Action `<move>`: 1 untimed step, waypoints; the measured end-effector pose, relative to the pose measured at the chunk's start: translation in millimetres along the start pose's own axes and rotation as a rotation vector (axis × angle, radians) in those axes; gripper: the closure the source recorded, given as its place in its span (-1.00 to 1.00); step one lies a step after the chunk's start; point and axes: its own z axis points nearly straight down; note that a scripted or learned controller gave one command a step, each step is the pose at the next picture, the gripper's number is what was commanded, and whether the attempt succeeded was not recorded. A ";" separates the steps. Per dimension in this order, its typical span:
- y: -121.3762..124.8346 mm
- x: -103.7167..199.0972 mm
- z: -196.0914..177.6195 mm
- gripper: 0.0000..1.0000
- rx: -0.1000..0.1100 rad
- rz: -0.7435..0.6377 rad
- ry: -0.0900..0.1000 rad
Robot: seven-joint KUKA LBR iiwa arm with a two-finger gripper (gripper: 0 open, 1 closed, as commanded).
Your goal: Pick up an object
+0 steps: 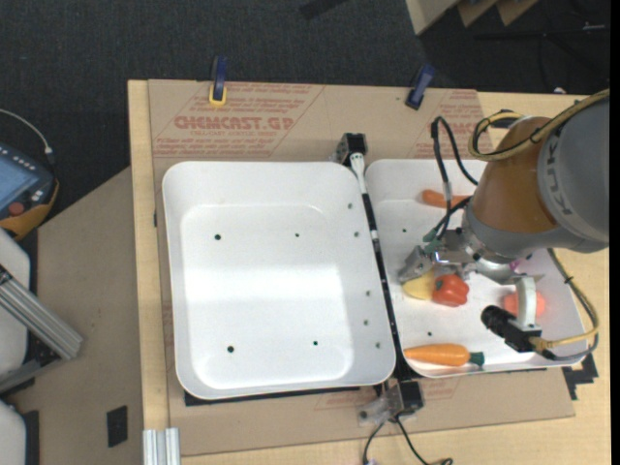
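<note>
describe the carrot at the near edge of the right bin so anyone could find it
Start at the right bin, the one under the arm. Follow its front rim to the carrot, which lies flat along that rim. It is long and orange with a green stub at its right end, unlike the rounder red and yellow pieces further back.

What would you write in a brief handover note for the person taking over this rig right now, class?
Pincer: low in the right bin, by a pale yellow piece and a red piece; I cannot tell whether it is open or shut.
Things: a carrot lies at the near edge, an orange piece at the far side; all in the right bin.
Done: no pick confirmed.
Left: secure one object and lift it.
</note>
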 end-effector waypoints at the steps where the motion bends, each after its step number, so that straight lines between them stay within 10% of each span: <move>1: 5.7 0.7 -10.8 1.00 -0.012 -0.003 -0.003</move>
